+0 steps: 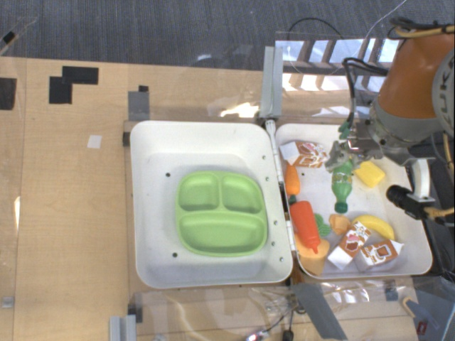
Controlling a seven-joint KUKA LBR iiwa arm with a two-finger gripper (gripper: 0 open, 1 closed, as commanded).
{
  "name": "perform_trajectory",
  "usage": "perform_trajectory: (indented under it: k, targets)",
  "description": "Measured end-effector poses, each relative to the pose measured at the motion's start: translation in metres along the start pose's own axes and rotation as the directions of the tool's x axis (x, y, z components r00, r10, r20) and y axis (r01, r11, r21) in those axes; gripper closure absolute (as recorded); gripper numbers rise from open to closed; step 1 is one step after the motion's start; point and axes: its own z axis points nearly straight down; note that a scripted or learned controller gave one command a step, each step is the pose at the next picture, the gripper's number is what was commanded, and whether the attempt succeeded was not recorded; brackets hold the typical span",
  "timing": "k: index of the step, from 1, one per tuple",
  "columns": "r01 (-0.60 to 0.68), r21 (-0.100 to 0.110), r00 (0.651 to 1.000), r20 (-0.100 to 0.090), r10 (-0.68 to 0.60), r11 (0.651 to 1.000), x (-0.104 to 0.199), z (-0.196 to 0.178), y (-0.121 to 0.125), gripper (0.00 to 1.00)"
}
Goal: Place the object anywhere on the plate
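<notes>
**Meanwhile, end effector sits over green bottle in right bin**

Leftmost, on the wooden table point(64, 212), the left bin point(153, 258) carries a green three-compartment plate point(221, 213), lying flat near the bin's middle. Beside it, the right bin point(419, 260) is crowded: an orange carrot point(292, 178) along its left wall, a red pepper-like toy point(306, 222) below that, a printed packet point(307, 154) near the top, a green bottle point(341, 185) in the middle, a yellow block point(370, 172), a banana point(377, 226) and two small cartons point(366, 249) toward the front. The end effector point(344, 153) hangs right at the bottle's upper end; whether its fingers are spread or closed cannot be told. Behind it rises the orange-banded arm point(416, 77).
</notes>
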Motion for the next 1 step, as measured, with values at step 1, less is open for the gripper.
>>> perform_trajectory:
  k: [1]
  targets:
    - [0.103,-0.002,0.995,-0.002,-0.103,0.995,0.1261,-0.0243,0.0049,1.00]
